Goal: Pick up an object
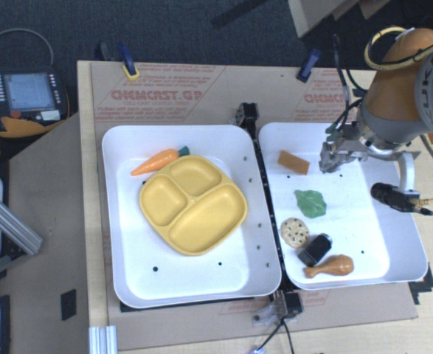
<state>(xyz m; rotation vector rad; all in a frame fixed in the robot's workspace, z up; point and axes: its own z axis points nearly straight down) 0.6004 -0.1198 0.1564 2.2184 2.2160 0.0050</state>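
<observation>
- The gripper [333, 159] hangs over the far part of the right bin [371, 268], just right of a small brown block [293, 162]; whether it is released or clenched I cannot tell.
- No thing shows in its grasp; every object lies on a bin floor.
- The brown block, flat and rectangular like a slice of toast, lies with its long axis running from far-left to near-right.
- Nearer in the same bin lies a crinkled green piece [310, 202], leaf-like and matte.
- Nearer still, toward the left wall, sits a round pale cookie [294, 231] with dark specks, and just beside it a small black block [315, 249], tilted.
- A tan drumstick shape [331, 267], smooth and glossy, lies at the near end, its long axis left to right with the bulb end on the right.
- The left bin [127, 220] holds a yellow plastic plate [193, 204] with three compartments, set at a slant.
- An orange carrot [155, 161] lies at the plate's far-left rim, pointed tip to the left, green stub to the right.
- Both bins are shallow, white and smooth, side by side on a brown printed board on the bench [186, 87].
</observation>
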